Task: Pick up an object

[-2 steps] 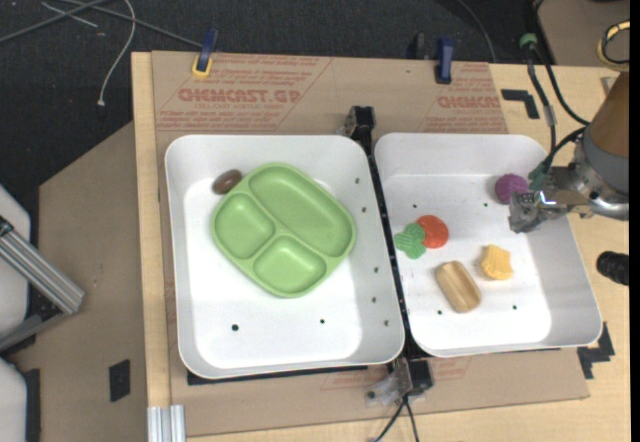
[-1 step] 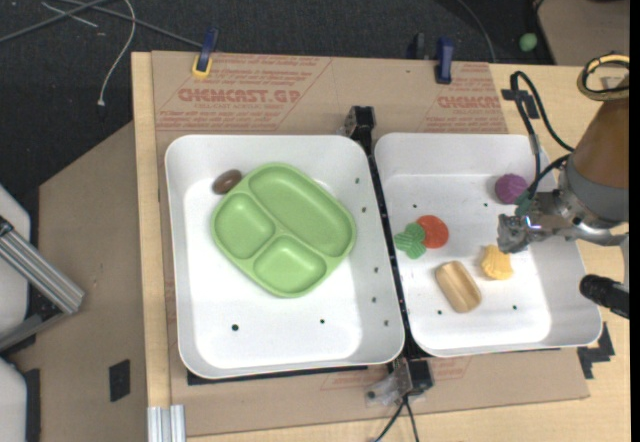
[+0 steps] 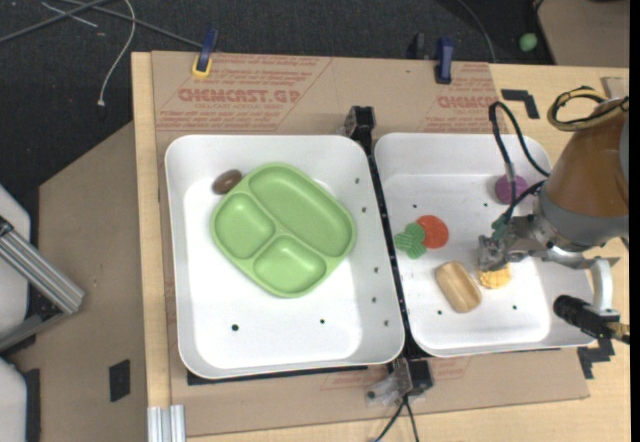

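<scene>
The bench (image 3: 300, 90) carries two bins. The left bin (image 3: 200, 330) holds a green tray (image 3: 283, 228). In the right bin (image 3: 440, 170) the gripper (image 3: 493, 252) hangs just above a yellow piece (image 3: 494, 278); the grip's state cannot be told. A bun (image 3: 458, 287) lies just beside.

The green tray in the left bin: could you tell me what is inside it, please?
The green tray's three compartments hold nothing. A small brown item lies outside its upper-left edge. Whatever is beneath it is covered.
</scene>
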Tool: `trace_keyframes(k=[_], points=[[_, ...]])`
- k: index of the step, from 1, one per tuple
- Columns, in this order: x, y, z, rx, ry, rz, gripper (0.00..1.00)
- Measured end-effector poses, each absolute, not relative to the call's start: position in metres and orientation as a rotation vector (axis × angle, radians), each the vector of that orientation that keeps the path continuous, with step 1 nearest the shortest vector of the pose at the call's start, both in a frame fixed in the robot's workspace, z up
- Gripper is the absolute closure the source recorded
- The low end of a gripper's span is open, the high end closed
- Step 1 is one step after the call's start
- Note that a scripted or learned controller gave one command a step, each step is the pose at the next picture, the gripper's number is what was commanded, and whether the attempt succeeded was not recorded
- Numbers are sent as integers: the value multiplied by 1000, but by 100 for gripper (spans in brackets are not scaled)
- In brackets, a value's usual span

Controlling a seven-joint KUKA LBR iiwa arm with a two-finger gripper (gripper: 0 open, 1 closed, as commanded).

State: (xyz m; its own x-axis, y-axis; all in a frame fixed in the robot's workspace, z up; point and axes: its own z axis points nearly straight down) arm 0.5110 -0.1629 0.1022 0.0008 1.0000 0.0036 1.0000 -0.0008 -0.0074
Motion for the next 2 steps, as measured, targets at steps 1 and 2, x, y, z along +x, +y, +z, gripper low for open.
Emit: trace_keyframes(k=[1, 2], points=[[511, -162, 84, -2218, -2218, 2, 0], [512, -162, 96, -2221, -2219, -1, 100]])
